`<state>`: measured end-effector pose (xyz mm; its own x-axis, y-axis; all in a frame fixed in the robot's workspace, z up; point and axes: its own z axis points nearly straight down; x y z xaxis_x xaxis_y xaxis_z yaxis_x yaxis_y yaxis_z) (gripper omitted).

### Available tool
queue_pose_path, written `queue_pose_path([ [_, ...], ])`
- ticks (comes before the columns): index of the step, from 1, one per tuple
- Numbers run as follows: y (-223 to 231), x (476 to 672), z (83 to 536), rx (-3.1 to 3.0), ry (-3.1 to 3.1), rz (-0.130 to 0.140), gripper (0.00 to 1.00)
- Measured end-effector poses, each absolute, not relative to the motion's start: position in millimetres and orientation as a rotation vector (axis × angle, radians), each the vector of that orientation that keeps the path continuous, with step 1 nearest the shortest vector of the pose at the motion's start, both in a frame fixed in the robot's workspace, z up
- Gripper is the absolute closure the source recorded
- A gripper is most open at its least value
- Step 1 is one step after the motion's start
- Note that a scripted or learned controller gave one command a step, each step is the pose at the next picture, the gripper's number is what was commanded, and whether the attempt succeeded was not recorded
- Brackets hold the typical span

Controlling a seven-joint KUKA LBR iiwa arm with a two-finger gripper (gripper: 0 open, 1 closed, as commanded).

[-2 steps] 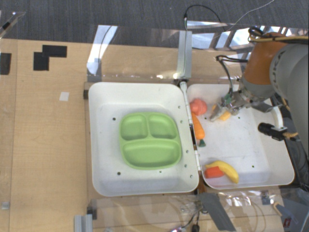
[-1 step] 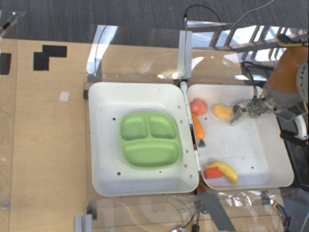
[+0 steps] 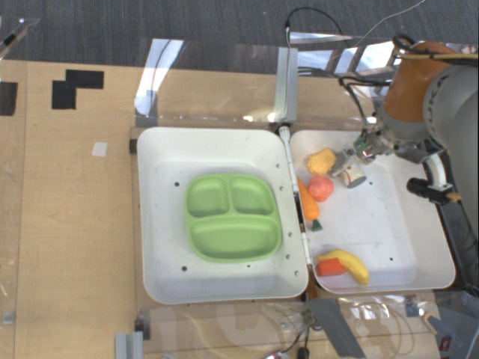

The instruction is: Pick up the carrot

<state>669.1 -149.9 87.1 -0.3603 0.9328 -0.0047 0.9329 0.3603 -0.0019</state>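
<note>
You see two white bins on the table point(image 3: 67, 223), side by side. The left bin point(image 3: 161, 275) fills the middle of the frame and holds one green tray point(image 3: 233, 218) with three compartments. The right bin point(image 3: 397, 238) lies at the right of the frame and holds the small things.

The carrot point(image 3: 307, 203) is one piece, orange with a small green end. It lies at the left wall of the right bin, just beside the divider between the two bins, and its green end points to the lower part of the frame. One red round fruit point(image 3: 320, 188) touches it on its right side. One yellow piece point(image 3: 322, 161) lies just above the red fruit. At the lower edge of the right bin you see one banana point(image 3: 353, 265) with one small red piece point(image 3: 330, 267) beside it.

The arm point(image 3: 441, 99) comes in at the upper right of the frame. The tool point(image 3: 353, 172) is over the upper part of the right bin, near the yellow piece and well apart from the carrot. I cannot tell if the tool is open or closed.
</note>
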Motion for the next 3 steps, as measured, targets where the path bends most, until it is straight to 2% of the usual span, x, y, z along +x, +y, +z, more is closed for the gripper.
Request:
queue_pose_path([
  [1, -104.2, 601.1, 194.3, 1.805, 2.566, 0.005, 0.0],
  [2, -103.2, 603.1, 203.6, 1.799, 2.567, 0.008, 1.0],
  [3, -103.3, 603.0, 203.6, 1.799, 2.567, 0.008, 0.0],
])
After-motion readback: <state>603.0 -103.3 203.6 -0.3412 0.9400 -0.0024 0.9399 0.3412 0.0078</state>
